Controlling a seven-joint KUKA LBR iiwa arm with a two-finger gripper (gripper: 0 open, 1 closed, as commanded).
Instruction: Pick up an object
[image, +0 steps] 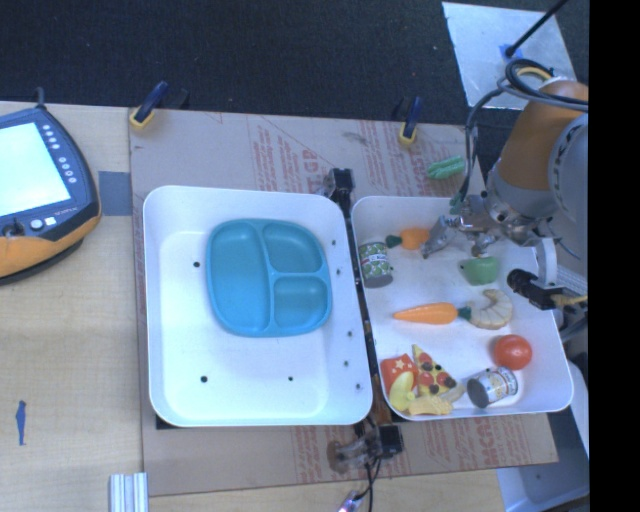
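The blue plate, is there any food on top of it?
No. The blue plate has three sections and all look bare. It lies in the left bin. The toy food, like the carrot and tomato, sits in the right bin.

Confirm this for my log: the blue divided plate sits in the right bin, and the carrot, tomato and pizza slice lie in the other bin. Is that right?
Not quite. The camera view shows the blue divided plate in the left bin, not the right one. The carrot, tomato and pizza slice do lie in the other bin, the right bin.
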